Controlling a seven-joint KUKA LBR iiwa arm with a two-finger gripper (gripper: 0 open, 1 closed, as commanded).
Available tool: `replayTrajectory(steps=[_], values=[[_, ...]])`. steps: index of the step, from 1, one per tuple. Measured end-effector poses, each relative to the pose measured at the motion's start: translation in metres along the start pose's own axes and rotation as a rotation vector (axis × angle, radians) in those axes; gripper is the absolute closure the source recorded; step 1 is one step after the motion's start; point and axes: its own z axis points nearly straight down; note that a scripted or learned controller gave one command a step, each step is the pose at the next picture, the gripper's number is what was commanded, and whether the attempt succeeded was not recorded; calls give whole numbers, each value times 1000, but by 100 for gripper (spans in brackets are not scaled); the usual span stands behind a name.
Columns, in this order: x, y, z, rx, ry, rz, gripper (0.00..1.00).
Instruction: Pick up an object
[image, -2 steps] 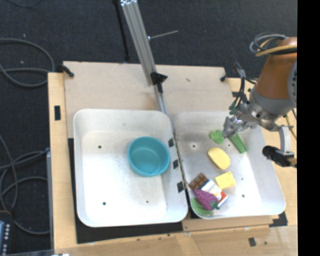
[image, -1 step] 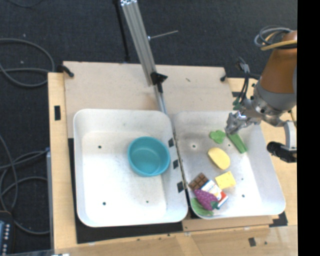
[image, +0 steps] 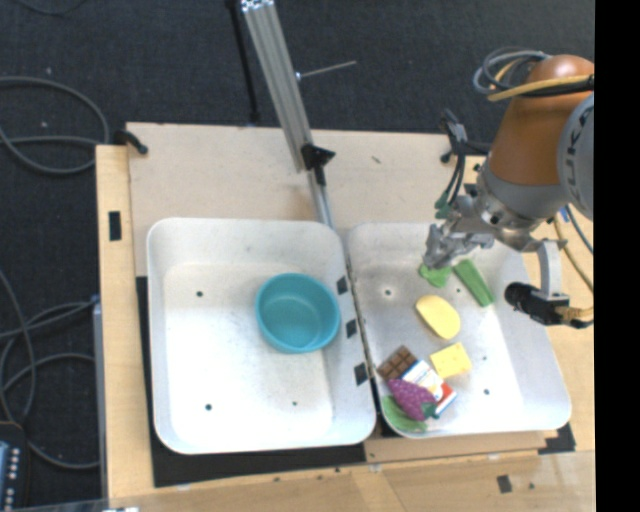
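My gripper (image: 441, 256) hangs low over the back of the right bin (image: 520, 400). Just under its tip lies a small green piece (image: 432, 273), and a long green stick (image: 474, 282) lies slantwise to the right of it. Whether the gripper touches the green piece I cannot tell. A yellow oval (image: 438, 316) rests a little nearer the front. Further forward are a yellow block (image: 451, 360), a brown chocolate bar (image: 398, 361), purple grapes (image: 409, 398) and a small red, white and blue item (image: 441, 396).
A teal bowl (image: 297, 312) sits in the middle of the left bin (image: 200, 400). A green dish (image: 400, 424) lies under the grapes at the right bin's front left corner. A slanted metal pole (image: 285, 90) rises behind the bins.
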Motion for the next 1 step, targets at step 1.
replayTrajectory(steps=[1], values=[[49,14,-1,-1,-1,-1,100]])
